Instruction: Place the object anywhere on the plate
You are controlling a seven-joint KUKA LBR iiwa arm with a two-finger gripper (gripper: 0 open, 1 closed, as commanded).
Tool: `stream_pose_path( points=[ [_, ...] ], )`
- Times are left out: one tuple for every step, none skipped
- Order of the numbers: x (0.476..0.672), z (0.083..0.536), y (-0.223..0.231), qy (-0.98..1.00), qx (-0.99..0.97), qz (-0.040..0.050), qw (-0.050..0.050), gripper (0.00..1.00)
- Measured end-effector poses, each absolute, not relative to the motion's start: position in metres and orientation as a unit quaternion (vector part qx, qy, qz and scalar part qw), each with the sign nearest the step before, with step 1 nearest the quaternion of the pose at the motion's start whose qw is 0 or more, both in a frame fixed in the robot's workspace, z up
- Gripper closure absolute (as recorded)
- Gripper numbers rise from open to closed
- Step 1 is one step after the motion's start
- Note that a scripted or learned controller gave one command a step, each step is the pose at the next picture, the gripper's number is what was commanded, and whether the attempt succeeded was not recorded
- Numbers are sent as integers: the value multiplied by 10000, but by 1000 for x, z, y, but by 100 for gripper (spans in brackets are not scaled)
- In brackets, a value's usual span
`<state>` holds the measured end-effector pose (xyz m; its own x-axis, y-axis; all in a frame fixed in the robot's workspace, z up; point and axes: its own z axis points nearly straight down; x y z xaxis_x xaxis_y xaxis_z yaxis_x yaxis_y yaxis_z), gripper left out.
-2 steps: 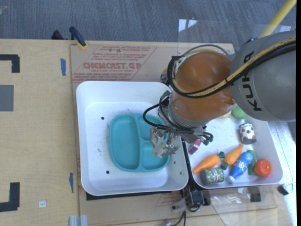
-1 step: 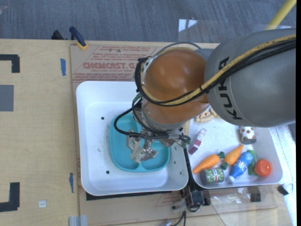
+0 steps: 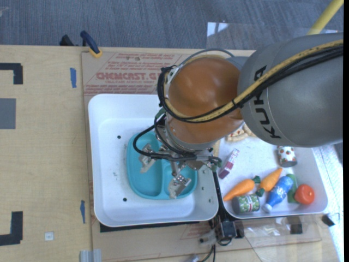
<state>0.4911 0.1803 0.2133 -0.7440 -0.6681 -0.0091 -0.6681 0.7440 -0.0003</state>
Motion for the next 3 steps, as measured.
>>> stream_pose_path(
  points=[
    [495, 207, 173, 8396, -5432, 12, 44, 0],
    [480, 182, 110, 7833, -6217, 9, 4, 0],
    [482, 193, 114, 7832, -6218, 13, 55, 100]
  ],
)
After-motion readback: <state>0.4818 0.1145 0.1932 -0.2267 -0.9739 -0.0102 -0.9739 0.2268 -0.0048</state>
